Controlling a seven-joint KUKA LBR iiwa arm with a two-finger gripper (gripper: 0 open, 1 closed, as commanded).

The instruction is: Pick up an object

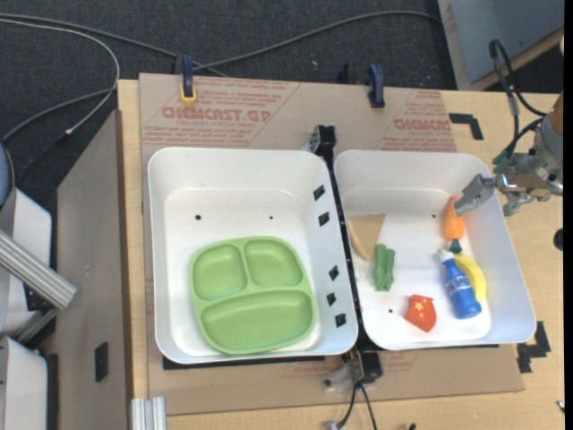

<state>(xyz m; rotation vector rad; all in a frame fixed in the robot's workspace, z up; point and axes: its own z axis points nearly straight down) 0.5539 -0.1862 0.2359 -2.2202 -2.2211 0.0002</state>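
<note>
The right bin (pixel 407 164) holds several small objects. An orange carrot-like piece (pixel 455 226) lies by the right wall, with a blue bottle (pixel 460 289) and a yellow banana (pixel 475 276) just below it. A red strawberry-like toy (pixel 421 312) sits near the front, a green pod (pixel 384 266) in the middle, and a tan wedge (pixel 363 235) to its left. My gripper (pixel 489 203) hangs over the bin's right rim, open, its left fingertip just above the orange piece. Nothing is between its fingers.
The left bin (pixel 170 240) holds a green divided plate (pixel 253 292). A black divider (pixel 329 231) runs between the bins. Two clamps (pixel 187 79) (pixel 376 86) grip the cardboard base at the back. Cables trail at the upper right.
</note>
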